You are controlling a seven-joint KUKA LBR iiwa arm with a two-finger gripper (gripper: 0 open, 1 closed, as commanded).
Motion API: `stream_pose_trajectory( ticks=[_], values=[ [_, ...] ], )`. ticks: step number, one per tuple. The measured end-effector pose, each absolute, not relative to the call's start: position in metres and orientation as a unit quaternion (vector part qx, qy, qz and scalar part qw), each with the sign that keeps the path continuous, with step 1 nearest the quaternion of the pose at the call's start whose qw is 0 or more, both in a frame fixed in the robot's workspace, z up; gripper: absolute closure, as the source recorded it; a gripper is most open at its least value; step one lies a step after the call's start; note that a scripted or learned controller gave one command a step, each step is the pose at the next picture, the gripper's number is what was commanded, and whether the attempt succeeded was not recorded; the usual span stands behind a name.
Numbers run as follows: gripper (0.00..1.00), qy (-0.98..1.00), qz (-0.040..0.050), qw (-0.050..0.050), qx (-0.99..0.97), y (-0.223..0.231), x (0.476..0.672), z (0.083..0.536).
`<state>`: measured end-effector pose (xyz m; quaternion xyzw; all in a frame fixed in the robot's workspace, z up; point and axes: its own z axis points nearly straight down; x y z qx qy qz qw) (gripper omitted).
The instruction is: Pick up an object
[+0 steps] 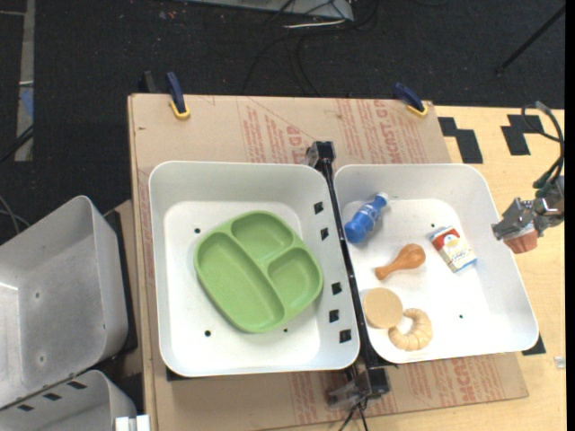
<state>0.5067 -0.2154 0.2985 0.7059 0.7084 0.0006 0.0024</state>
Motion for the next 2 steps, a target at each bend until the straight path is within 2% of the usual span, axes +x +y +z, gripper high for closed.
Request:
stream_pose_trajectory(
  ticks=[1,2],
  values=[
    [1.0,0.709,0.0003,0.0,0.705,-0.166,0.51,0.299],
    [1.0,0.71,-0.0002,-0.002,0.704,-0.112,0.505,0.279]
  ],
)
